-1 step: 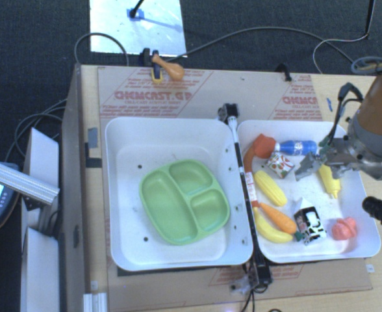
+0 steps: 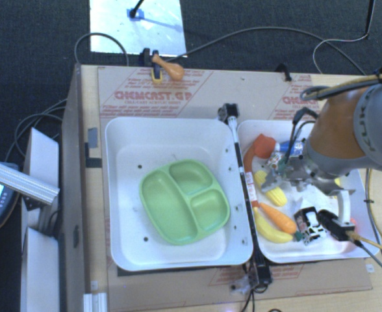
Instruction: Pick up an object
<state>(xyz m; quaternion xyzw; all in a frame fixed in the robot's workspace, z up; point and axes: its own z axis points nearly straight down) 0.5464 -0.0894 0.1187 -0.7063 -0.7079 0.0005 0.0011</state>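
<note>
The right bin (image 2: 356, 251) holds several toy foods. A red-orange piece (image 2: 263, 145) lies at its far left, yellow corn-like pieces (image 2: 273, 194) sit in the middle, and an orange carrot (image 2: 280, 218) lies across a yellow banana (image 2: 273, 232) near the front. My gripper (image 2: 280, 172) is low in this bin, right above the yellow pieces and just in front of the red-orange piece. The grey and orange arm (image 2: 347, 135) covers the bin's right half. Nothing is visibly lifted.
The left bin (image 2: 123, 148) holds a green divided plate (image 2: 184, 200). A black divider rail (image 2: 241, 168) runs between the bins. A small blue and white item (image 2: 288, 147) lies beside the wrist. Cables trail behind the bench.
</note>
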